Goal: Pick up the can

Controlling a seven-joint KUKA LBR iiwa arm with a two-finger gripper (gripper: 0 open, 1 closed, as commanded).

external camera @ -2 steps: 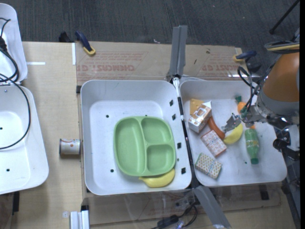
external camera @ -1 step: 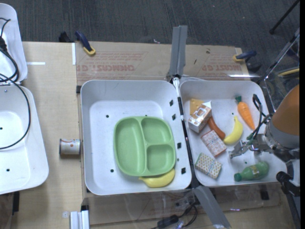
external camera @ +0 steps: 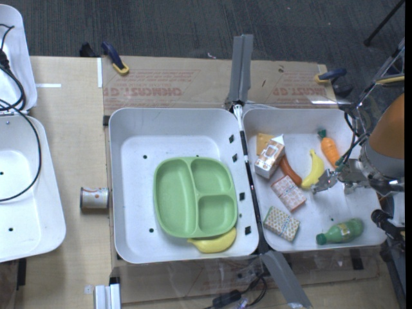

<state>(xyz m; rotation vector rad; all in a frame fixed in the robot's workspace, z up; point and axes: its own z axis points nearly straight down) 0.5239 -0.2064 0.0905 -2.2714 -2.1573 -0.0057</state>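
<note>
Outside the left bin (external camera: 119, 172) lies the can (external camera: 94, 199), label unreadable; end effector (external camera: 327, 181) state unclear.

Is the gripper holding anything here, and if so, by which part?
Nothing is held: the gripper hangs beside the banana with nothing between its fingers.

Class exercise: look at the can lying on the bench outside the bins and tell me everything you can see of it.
The can is a small cylinder lying on its side on the wooden bench, just left of the left bin, close to its outer wall; contact cannot be told. Its body looks like dull grey metal with a paler band, and the end facing the bin looks reddish brown. It looks undented. The gripper is far off, in the right bin beside the banana.
</note>
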